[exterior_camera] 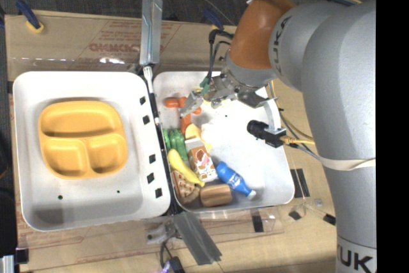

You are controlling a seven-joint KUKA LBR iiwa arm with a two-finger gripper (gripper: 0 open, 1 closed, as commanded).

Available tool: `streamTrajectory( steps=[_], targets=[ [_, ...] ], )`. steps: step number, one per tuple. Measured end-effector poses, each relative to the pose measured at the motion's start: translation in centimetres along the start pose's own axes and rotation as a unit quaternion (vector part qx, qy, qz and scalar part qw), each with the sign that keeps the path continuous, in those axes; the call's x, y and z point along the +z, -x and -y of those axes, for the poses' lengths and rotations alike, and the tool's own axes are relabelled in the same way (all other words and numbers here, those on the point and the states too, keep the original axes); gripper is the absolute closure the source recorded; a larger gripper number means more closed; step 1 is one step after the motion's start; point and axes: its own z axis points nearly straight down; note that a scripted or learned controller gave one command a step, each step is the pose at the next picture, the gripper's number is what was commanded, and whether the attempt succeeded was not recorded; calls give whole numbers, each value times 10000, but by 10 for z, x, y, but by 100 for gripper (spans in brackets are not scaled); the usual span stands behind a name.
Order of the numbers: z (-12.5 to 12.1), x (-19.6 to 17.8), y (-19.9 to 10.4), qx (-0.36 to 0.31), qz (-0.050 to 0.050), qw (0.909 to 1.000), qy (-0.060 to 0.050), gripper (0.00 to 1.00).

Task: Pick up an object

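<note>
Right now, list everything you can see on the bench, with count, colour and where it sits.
Bins: two, white, side by side.
Divided tray: one, yellow, left bin.
Bottle: one, blue, right bin, near edge.
Banana: one, yellow, right bin, left side.
Carton: one, white and red, beside banana.
Carrot: one, orange, right bin, far left.
Green vegetable: one, right bin, left wall.
Brown block: one, near edge.
Arm: one, grey, orange band, from right.
Tool: one, over right bin's far end.

Heaped along right bin's left and near sides: orange carrot-like piece [172,101] far, green vegetable [175,139], yellow banana [181,166], small carton [200,162], brown loaf [215,195], blue bottle [234,179] lying tilted
</note>
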Motion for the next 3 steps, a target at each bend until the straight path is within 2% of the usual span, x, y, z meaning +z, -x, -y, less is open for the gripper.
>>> streamTrajectory(
  steps=[1, 2, 3],
  targets=[
    [2, 66, -1, -779, 15, 9969, 42, 0],
    [1, 55, -1, -799, 23, 9968, 53, 100],
    [-16, 63, 6, -389, 31, 9992, 76, 100]
  ],
)
